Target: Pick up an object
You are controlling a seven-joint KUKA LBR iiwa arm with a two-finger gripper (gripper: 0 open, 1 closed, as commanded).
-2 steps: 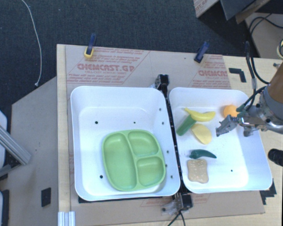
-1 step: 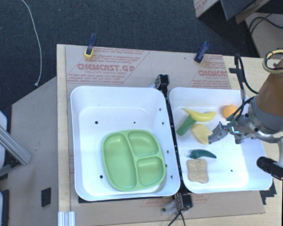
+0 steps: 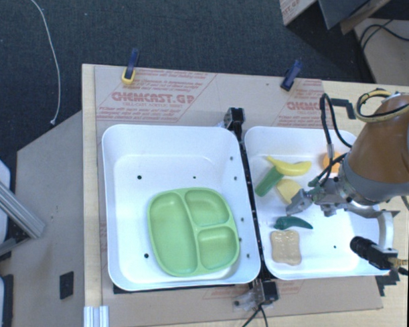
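Observation:
The right bin (image 3: 335,254) holds several small items. A yellow banana (image 3: 289,167) lies near its back, with a green piece (image 3: 267,184) and a yellow block (image 3: 288,190) just in front of it. A dark green pepper-like piece (image 3: 293,223) lies mid-bin, and a beige slice of toast (image 3: 285,247) sits near the front. An orange item (image 3: 327,160) peeks out behind the arm. My gripper (image 3: 300,203) hangs low over the bin, right of the yellow block and just above the dark green piece. Nothing visibly sits in it.
A light green divided plate (image 3: 192,229) lies in the left bin (image 3: 124,157). A black divider clip (image 3: 234,117) sits between the bins at the back. The arm's grey body (image 3: 382,159) covers the right bin's far right side. Blue clamps (image 3: 291,74) hold the board's back edge.

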